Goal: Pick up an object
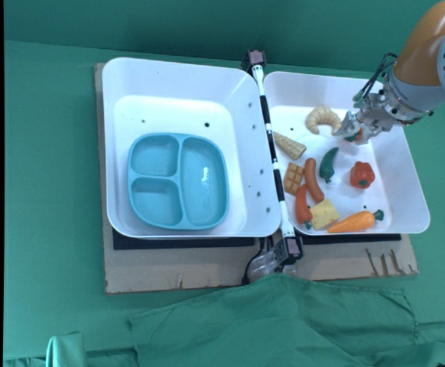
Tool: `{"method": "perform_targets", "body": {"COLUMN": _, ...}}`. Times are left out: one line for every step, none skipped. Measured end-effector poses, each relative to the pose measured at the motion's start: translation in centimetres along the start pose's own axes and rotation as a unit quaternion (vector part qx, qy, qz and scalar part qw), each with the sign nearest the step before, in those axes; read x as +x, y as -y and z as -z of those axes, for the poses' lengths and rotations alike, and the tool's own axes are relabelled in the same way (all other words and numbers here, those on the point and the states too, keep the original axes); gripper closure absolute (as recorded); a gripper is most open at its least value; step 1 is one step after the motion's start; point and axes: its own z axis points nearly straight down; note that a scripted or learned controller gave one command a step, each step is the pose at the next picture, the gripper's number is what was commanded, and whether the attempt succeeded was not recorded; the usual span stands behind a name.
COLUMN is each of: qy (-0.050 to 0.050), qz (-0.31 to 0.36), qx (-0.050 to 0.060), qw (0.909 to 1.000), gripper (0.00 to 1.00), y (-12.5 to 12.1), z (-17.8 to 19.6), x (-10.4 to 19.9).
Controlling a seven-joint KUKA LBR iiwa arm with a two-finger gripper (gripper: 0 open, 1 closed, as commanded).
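Gripper (358, 131) over the far part of the right bin (410, 197). Whether the gripper is open or closed cannot be read from this slanted view, and you should not credit it with any load: a trace of orange-red shows at its tip, too small to name. Just beside it, toward the divider, lies the croissant (323, 118), the nearest candidate for the pick. The remaining toy foods lie nearer the camera, apart from one another: green pepper (328, 164), red pepper (362, 174), sausage (313, 179), waffle (293, 178), cone-shaped wedge (289, 144), yellow block (324, 214), carrot (355, 222). Judge the spacing favourable: most pieces leave room on both sides for fingers to descend. The arm (429, 48) enters from the right, so it covers little of the bin. The left bin (123, 82) holds a blue divided plate (178, 180), probably a set-down place.
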Motion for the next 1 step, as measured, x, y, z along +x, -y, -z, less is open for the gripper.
{"method": "perform_targets", "body": {"qy": -0.003, "qz": 0.003, "qx": 0.006, "qw": 1.0, "gripper": 1.0, "y": -4.01, "z": 5.91, "x": 0.26}}
